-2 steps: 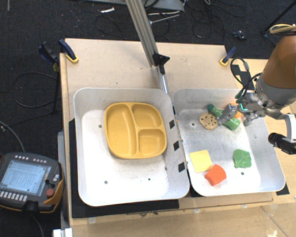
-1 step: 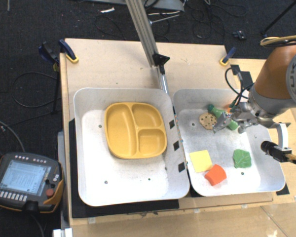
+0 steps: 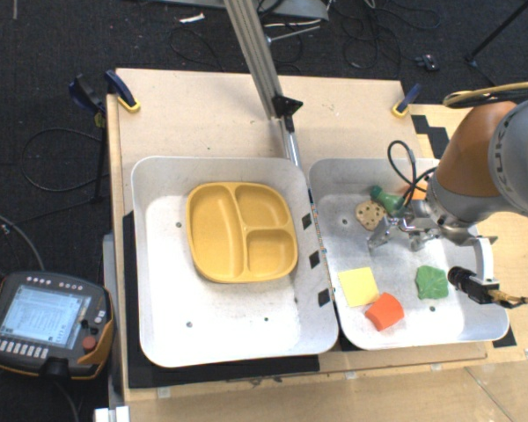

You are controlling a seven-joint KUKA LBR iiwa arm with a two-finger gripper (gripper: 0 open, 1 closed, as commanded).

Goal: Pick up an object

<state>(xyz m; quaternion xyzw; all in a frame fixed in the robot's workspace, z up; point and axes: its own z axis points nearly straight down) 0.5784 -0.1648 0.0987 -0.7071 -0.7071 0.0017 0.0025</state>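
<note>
Left bin [image 3: 158, 323]: yellow divided plate [image 3: 243, 232]. Right bin [image 3: 334, 192]: yellow block [image 3: 358, 286], orange block [image 3: 385, 311], green lump [image 3: 432, 282], tan disc [image 3: 367, 213]. Gripper [image 3: 403, 233] low at right-centre, nothing between fingers; jaw state hard to make out, arm hides bin's upper right.

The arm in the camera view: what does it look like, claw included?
The arm is grey with a rounded orange band above the wrist. Black cables loop along its near side. The claw is a small metallic piece at its tip; a white bracket with a black part sits below.

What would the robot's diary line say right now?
tool over right bin | nothing seen held | yellow block, orange block lying loose
</note>
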